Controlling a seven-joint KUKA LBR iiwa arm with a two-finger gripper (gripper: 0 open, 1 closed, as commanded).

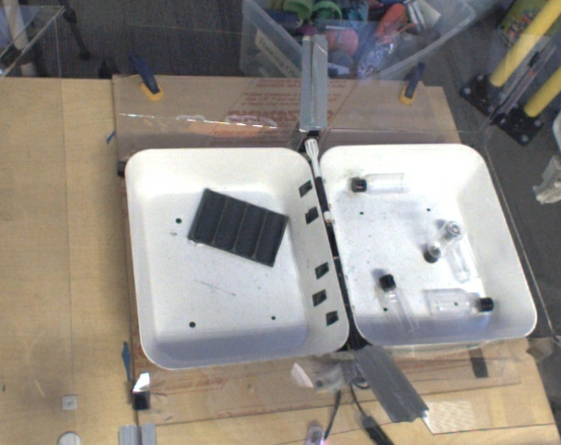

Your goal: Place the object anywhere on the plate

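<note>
Camera view, from above at a slant: two shallow white bins sit edge to edge on the tabletop. The left bin carries the target, a dark ribbed rectangular plate lying flat and skewed to the bin walls, near the middle of the floor and apart from every wall. You may judge this placement as deliberate, since it leaves open approach on all sides for a drop. The right bin carries the candidate objects, small clear vials with black caps, all lying on their sides, as loose round things settle. One vial lies near the far wall, one near the central seam, one near the front right corner, and a looser group lies between them. None is on the plate, so the task's object is still in the right bin and the transfer is not yet done. Note the limits of the view. The clear glass nearly vanishes against the white floor, so the count in the middle group and the lie of each body are uncertain; the caps are your surest marks. Which vial is meant cannot be told. The gripper's opening likewise cannot be told from this picture. The row of black tabs along the seam is too small to identify.
</note>
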